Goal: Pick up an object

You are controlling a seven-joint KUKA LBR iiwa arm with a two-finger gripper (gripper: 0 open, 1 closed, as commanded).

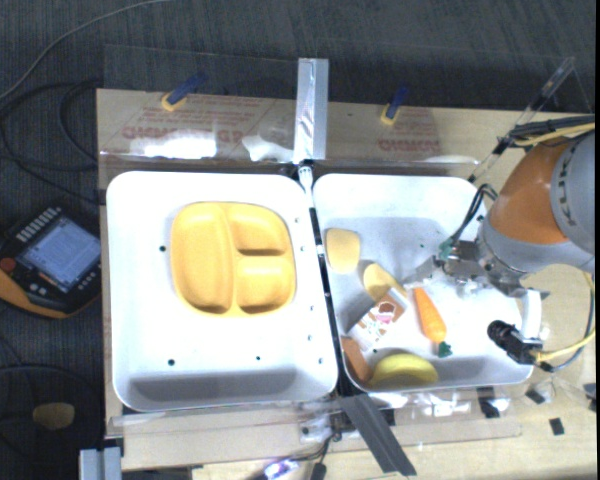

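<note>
The arm (545, 203) enters from the right and hangs over the right-hand bin (400, 193), with its orange band above the wrist hardware. The claw (470, 268) sits low over the right half of that bin. Whether it is spread or pressed together cannot be told from this angle, since the wrist body covers it; nothing is visible between its tips.

The task's candidate things lie together in the same bin, all to the left of the claw and mostly nearer the front wall. The carrot (430, 315), orange with a green tip, lies closest: just beside the claw, below and to its left, tilted with the green end toward the front. Apart from the claw, further left, lies a pale yellow wedge (381, 279). A yellow block (343, 249) lies beyond that, near the divider between the bins. A small red-and-white packet (380, 318) rests left of the carrot. A yellow lemon-like fruit (404, 370) rests against the front wall, below the carrot. A brown rounded item (353, 353) touches that fruit on its left side.

The left-hand bin (140, 268), well apart from the claw, bears a yellow compartment tray (233, 258). A handheld control pendant (42, 258) lies on the floor beyond that bin.
</note>
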